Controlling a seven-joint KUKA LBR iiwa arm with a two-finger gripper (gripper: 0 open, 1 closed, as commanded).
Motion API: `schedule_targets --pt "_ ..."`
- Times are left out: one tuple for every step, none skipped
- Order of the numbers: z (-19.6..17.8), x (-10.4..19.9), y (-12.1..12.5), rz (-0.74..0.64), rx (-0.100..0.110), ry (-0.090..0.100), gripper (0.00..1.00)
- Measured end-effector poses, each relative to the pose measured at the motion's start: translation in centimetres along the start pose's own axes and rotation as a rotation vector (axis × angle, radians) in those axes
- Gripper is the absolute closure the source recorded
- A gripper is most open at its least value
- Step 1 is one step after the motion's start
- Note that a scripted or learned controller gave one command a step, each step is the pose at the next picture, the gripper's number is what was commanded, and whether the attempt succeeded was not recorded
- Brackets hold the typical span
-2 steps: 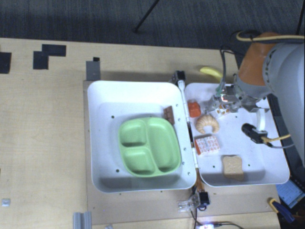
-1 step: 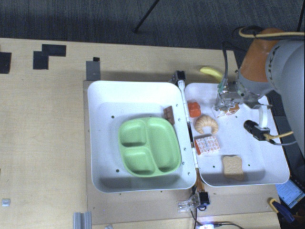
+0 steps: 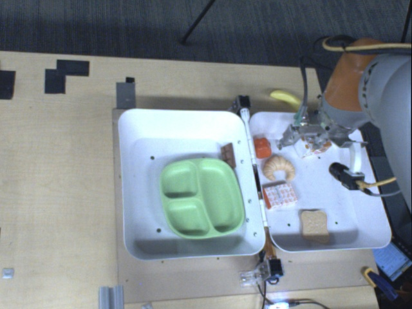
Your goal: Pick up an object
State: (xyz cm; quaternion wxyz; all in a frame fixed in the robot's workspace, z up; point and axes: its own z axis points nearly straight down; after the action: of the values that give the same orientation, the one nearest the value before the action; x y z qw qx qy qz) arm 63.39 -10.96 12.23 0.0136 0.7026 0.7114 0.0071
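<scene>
1 croissant (image 3: 279,167), long axis L-R, nr hand (image 3: 308,136).

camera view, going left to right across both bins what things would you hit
pale green divided plastic tray → small brown block → orange-red cube → tan croissant-shaped pastry → brown square slice of bread. The red-and-white packet sits level with the pastry, so it is left out.
</scene>
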Motion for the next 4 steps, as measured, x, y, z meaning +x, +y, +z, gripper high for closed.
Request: schedule_targets --pt "3.4 1.9 -7.3 0.010 0.026 0.009 0.00" --pt "2.2 2.0 -7.1 0.009 0.020 0.009 1.00" --pt "2.3 2.0 -7.1 0.009 0.020 0.009 0.00" --pt "3.2 2.3 -11.2 0.011 0.021 0.008 0.00"
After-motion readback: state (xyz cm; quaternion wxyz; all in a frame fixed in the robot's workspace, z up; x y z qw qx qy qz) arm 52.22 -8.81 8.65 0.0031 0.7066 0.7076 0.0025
